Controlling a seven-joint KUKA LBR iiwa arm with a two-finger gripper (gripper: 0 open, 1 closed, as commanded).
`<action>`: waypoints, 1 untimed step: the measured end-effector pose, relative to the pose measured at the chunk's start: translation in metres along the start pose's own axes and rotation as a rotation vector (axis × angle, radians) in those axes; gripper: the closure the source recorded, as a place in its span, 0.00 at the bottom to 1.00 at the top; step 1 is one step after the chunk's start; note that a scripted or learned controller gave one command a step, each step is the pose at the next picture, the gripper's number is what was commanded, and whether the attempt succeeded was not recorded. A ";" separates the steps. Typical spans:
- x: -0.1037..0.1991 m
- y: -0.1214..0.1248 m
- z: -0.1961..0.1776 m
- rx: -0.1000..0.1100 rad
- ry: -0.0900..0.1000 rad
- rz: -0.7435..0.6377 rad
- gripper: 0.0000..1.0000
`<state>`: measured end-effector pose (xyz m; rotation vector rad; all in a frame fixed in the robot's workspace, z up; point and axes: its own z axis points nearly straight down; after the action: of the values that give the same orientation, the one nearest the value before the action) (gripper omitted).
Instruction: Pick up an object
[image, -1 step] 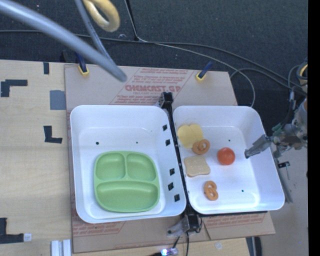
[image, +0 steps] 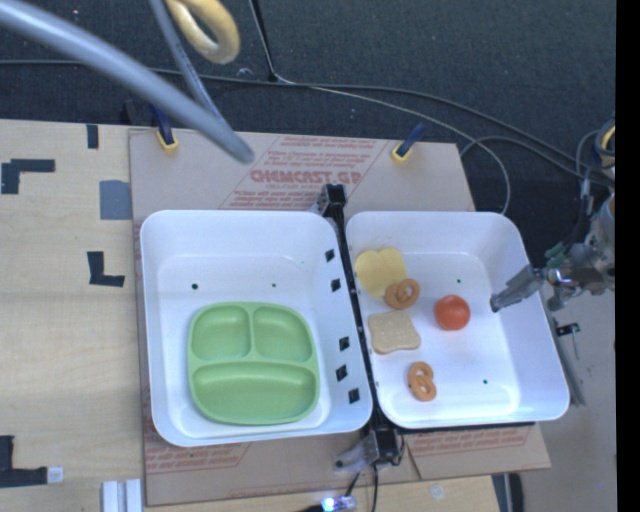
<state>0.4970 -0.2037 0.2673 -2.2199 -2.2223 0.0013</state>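
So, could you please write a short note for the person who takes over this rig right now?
Hand: at the right bin's right edge, nothing visibly held; finger state unclear.
Right bin contents: tomato, yellow piece with a small ring on its edge, bread slice, pretzel.
Left bin: green divided plate.
Done: nothing picked yet.
Left: grasp and lift one object; the tomato lies nearest the hand.

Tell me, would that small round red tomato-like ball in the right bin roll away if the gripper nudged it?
Probably. The small round red ball looks smooth and near-spherical, lying free on the flat floor of the right white bin, so a nudge would likely roll it. It looks like a light toy, and two fingers might slip off its curved sides.
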 end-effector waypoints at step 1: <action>0.006 0.002 0.045 0.004 0.001 0.000 0.00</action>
<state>0.4990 -0.1978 0.2224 -2.2174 -2.2193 0.0047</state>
